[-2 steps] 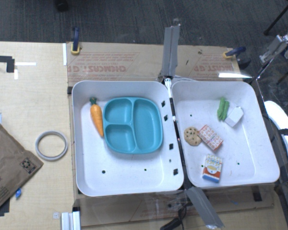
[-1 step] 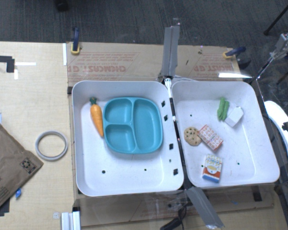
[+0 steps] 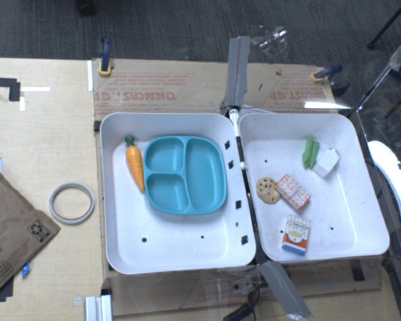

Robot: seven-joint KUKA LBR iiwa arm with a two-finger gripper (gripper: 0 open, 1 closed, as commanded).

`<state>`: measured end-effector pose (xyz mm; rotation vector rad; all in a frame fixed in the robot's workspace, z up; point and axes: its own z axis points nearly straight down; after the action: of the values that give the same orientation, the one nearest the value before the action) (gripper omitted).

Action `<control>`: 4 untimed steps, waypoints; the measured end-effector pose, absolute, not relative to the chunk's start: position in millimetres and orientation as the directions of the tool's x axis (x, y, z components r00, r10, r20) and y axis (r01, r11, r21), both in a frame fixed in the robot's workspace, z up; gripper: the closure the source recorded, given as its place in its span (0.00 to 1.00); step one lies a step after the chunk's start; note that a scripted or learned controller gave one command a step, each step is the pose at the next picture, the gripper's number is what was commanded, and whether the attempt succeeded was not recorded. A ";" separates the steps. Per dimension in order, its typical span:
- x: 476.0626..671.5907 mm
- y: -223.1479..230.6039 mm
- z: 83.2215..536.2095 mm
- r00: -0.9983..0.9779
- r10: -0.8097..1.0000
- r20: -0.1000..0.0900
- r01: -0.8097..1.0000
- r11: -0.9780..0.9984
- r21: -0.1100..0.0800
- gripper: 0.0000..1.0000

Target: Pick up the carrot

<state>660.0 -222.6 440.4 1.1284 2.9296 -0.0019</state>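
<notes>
Carrot (image 3: 135,164) lies just left of the blue divided plate (image 3: 187,175), green top pointing away, untouched.

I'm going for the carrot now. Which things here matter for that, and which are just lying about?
For the job:
carrot, left bin

Lying about:
teal divided plate
cookie
green pod
two small cartons
white block
tape ring

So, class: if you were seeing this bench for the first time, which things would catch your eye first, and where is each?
The turquoise divided plate in the left bin stands out first, with the orange carrot lying just beside its left edge. Next come the small food items scattered in the right bin: a cookie, two little cartons and a green vegetable.
</notes>
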 end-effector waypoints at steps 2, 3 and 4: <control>640.7 -222.7 440.2 -0.520 0.854 0.000 0.854 0.520 -0.001 1.00; 637.4 -221.8 440.5 -0.758 0.653 0.000 0.653 0.758 -0.001 1.00; 630.7 -221.9 441.1 -0.962 0.274 -0.002 0.274 0.962 0.000 1.00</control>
<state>630.7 -221.9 441.1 0.4344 3.1097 0.0003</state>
